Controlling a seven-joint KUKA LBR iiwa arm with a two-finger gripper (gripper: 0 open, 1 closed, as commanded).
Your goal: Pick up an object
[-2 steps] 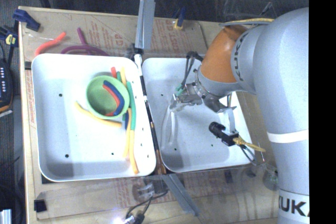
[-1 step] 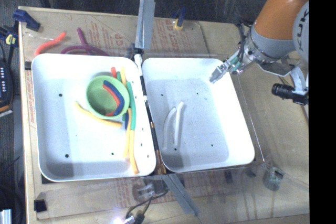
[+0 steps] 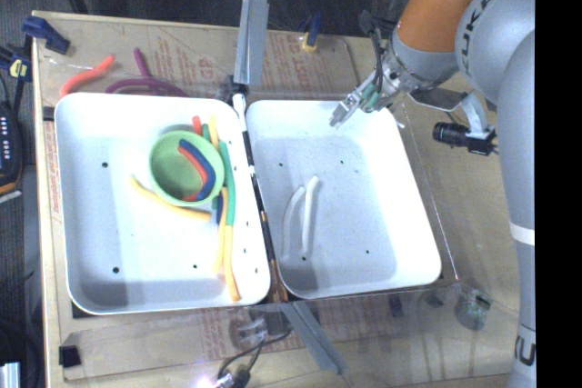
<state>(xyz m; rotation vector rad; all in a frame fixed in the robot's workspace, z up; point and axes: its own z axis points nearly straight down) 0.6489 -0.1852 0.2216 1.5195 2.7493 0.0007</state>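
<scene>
My gripper (image 3: 348, 110) hangs over the back edge of the right bin (image 3: 414, 223), near its far middle, pointing down and to the left. It stands open with nothing between its fingers. Two pale curved strips (image 3: 303, 212) lie side by side on the right bin's floor, well in front of the gripper and a little to the left. In the left bin (image 3: 91, 232) sits a green bowl (image 3: 185, 168) with a blue curved piece (image 3: 202, 155) and a red piece inside. Yellow sticks (image 3: 224, 250) and a green stick (image 3: 230, 195) lie beside the bowl.
On the bench behind the left bin lie an orange tube (image 3: 86, 74) and a purple loop (image 3: 145, 86). A grey metal bar (image 3: 250, 36) stands behind the gap between the bins. A blue clamp (image 3: 312, 31) sits at the back edge. The arm's grey body fills the right side.
</scene>
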